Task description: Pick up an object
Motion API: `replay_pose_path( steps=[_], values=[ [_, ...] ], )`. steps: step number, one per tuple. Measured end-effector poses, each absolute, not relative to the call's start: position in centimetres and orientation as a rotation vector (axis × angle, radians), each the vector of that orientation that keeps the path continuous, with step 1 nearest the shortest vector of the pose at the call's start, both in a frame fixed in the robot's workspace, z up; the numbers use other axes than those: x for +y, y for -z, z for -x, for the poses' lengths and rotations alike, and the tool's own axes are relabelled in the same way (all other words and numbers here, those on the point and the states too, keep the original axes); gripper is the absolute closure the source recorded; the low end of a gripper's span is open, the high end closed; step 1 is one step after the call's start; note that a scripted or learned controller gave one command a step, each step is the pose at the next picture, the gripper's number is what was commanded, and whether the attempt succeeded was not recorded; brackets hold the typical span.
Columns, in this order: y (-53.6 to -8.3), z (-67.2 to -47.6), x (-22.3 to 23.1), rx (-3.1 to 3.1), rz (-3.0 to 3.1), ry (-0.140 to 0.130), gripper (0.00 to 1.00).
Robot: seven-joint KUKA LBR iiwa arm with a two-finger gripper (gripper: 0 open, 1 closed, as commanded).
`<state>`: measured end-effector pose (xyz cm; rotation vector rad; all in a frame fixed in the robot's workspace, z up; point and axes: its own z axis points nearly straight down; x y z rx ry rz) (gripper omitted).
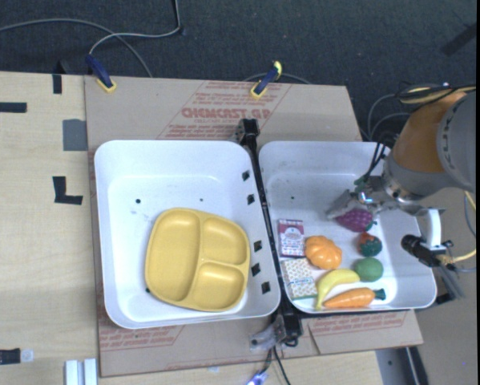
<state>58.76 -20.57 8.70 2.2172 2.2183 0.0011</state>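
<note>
The right bin point(304, 167) holds toy foods along its near side: a purple grape bunch point(356, 219), an orange pumpkin-like fruit point(324, 252), a yellow banana point(336, 281), a carrot point(352, 297), a green round piece point(369, 269), a small red piece point(370, 238) and two small cards point(291, 237). My gripper point(352, 203) reaches in from the right and hangs low over the grape bunch, its tip right at the bunch's upper edge. The arm's grey wrist and orange band point(420, 139) cover the bin's right rim.
The left bin point(119, 175) holds a yellow divided plate point(198, 259). Both bins rest on a cardboard sheet point(215, 107) held by clamps. Cables run across the dark floor at the top and beside the arm.
</note>
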Motion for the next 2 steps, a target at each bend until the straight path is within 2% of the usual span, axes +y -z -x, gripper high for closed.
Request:
replay_pose_path(
  steps=[1,2],
  values=[
    [-9.7,-58.8,-20.5,2.219,-2.216,-0.003,1.0],
    [-16.3,-58.1,-13.1,2.226,-2.218,-0.002,1.0]
  ],
)
